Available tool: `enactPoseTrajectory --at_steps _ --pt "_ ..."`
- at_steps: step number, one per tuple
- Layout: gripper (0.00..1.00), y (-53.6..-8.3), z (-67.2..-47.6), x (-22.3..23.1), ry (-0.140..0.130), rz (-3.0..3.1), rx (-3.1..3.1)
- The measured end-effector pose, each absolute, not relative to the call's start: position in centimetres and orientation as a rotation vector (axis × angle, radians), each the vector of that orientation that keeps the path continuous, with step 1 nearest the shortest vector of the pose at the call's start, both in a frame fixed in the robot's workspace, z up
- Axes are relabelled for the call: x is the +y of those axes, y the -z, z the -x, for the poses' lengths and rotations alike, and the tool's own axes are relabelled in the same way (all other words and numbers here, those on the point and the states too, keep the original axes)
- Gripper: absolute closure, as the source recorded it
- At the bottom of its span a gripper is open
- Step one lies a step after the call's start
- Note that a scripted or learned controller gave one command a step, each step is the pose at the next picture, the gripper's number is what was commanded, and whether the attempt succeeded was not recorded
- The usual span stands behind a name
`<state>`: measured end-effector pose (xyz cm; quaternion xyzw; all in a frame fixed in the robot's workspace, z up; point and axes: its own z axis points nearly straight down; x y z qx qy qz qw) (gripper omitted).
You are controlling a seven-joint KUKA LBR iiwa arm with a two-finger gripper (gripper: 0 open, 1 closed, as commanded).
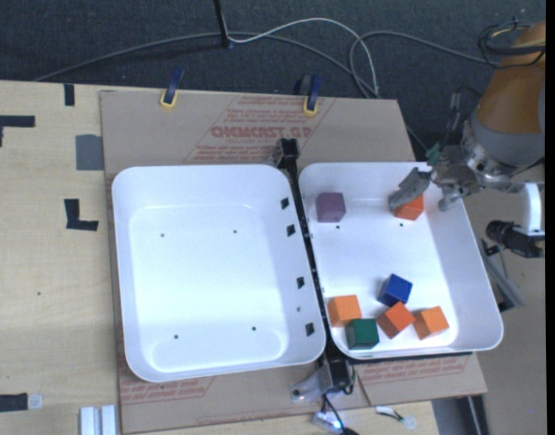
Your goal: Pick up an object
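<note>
My gripper [427, 197] hangs over the far right part of the right bin [459, 243]. Its two grey fingers are spread apart, so it is open. An orange block [411, 209] lies just under the left fingertip, not between the two fingers. A purple block [330, 207] rests to its left at the bin's far side. Near the front of the bin sit a blue block [396, 289], an orange block [345, 309], a green block [362, 333], a red-orange block [397, 319] and another orange block [431, 322].
The left bin [132, 243] stands beside the right one, with a black clip strip [300, 243] between them. Both bins rest on a cardboard sheet [250, 130]. Cables run across the dark floor behind the bench.
</note>
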<state>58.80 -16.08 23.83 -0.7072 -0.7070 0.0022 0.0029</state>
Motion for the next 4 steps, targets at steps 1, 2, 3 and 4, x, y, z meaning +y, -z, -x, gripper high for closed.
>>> enactPoseTrajectory --at_steps 1,2,3,4 --pt "0.0 -24.2 -58.9 -16.1 0.0 2.221 -2.222" --pt "0.0 -18.1 -58.8 -16.7 -0.005 2.218 -2.218" --pt "0.0 -13.7 -58.3 -17.0 -0.004 2.219 -2.219" --pt "0.0 -8.7 -58.2 -17.0 -0.003 2.219 -2.22"
